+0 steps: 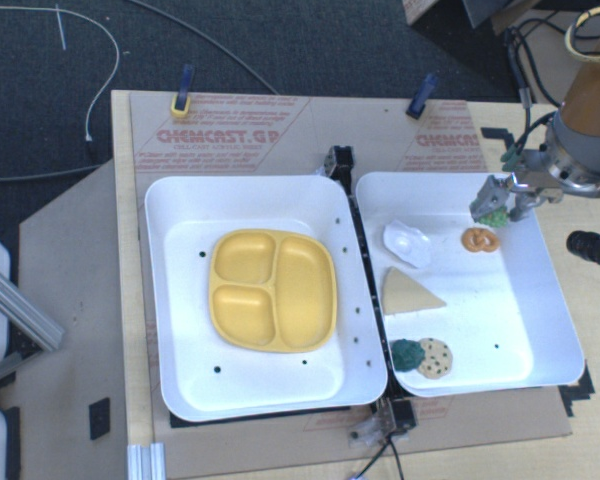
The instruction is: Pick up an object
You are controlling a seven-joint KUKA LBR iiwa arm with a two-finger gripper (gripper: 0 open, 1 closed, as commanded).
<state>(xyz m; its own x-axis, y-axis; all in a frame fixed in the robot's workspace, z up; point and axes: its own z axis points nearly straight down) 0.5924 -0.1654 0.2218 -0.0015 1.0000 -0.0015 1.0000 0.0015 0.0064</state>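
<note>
Pretzel (pixel 480 239) sits near the bin's far wall (pixel 450 180), so my claw (pixel 492 208) hangs just beside it. Something green shows there; I cannot tell if it's grasping.

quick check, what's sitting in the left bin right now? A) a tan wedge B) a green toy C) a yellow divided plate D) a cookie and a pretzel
C: the yellow divided plate lies in the middle of the left bin, while the cookie, pretzel and tan wedge all lie in the right bin.
</note>
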